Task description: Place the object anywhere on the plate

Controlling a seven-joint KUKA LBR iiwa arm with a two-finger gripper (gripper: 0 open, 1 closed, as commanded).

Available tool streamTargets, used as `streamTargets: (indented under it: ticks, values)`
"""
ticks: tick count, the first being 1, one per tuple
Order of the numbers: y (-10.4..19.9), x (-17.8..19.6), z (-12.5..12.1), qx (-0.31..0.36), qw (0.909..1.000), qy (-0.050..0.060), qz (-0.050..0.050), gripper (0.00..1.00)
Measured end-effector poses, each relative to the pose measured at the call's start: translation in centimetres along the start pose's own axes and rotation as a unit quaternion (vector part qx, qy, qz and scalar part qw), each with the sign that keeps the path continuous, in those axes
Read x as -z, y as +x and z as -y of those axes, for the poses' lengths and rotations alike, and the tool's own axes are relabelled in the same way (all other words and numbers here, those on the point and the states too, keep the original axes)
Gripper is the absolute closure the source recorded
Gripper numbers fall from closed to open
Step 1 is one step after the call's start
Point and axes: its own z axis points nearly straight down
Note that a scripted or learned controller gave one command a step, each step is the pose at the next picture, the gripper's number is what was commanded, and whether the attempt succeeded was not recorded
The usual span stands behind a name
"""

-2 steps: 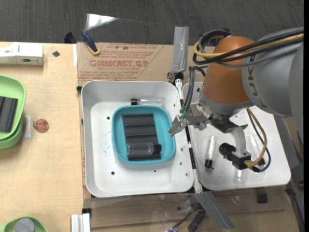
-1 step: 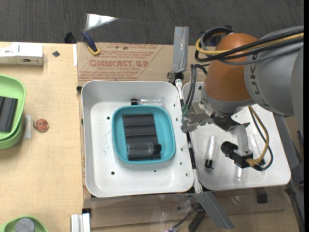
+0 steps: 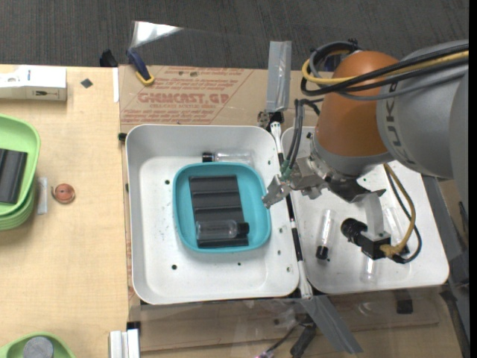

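**Hovering at the plate's rim, grip unreadable**

From my seat, the gripper (image 3: 277,190) hangs over the wall where the two bins meet, just beside the right rim of the teal plate (image 3: 181,200). The wrist blocks my sightline, so I cannot tell whether it is spread, pressed together or carrying anything.

The plate sits in the middle of the left bin (image 3: 149,263). A black ridged block (image 3: 215,198) covers most of it, and a small clear tube (image 3: 234,230) rests at the block's near right corner. Another clear tube (image 3: 223,156) lies on the bin floor just behind the plate.

I judge the object not yet placed to be the capped vial (image 3: 326,228) in the right bin (image 3: 421,271). It lies toward the view's lower right of the gripper, near but apart from it. Its long axis runs front to back, black cap nearest me.

So the vial is on one side of the gripper and the plate on the other. If the gripper is empty, I expect a short reach right and toward me, closing across the vial's narrow width. The carry would then go left over the wall to the plate's bare rim area.
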Motion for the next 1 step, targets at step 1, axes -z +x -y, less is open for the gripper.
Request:
streamTargets:
  ticks: [1]
  values:
    - [-0.19, 0.79, -0.03, -0.002, 1.0000, 0.001, 0.001, 1.00]
